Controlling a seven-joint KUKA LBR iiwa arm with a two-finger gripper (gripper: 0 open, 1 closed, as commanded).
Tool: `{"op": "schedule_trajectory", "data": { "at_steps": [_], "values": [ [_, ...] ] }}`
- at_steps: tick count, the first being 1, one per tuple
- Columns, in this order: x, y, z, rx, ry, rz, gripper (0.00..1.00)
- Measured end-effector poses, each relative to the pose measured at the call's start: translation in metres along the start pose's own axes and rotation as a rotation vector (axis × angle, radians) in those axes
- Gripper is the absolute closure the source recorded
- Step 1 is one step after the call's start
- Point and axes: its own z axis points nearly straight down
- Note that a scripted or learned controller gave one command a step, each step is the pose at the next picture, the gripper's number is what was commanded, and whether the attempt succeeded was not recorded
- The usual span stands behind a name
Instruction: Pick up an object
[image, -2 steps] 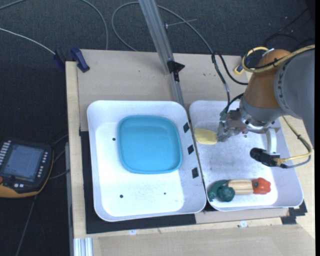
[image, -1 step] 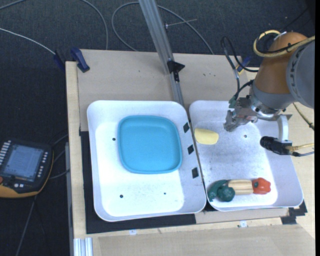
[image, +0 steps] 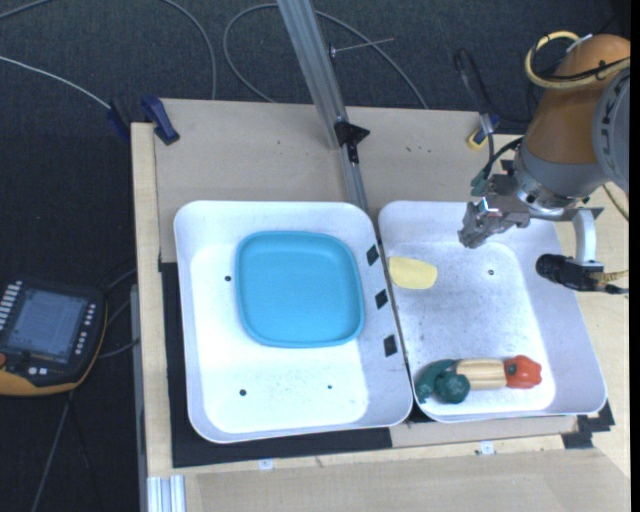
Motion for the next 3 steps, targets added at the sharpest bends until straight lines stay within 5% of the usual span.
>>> {"op": "schedule_trajectory", "data": {
  "at_steps": [1, 3],
  "values": [
    [0.0, 0.001, -0.047, 0.0, 0.0, 0.0, 1.0],
    [0.094, 0.009, -0.037, 0.005, 0.002, -0.003, 1.0]
  ]
}}
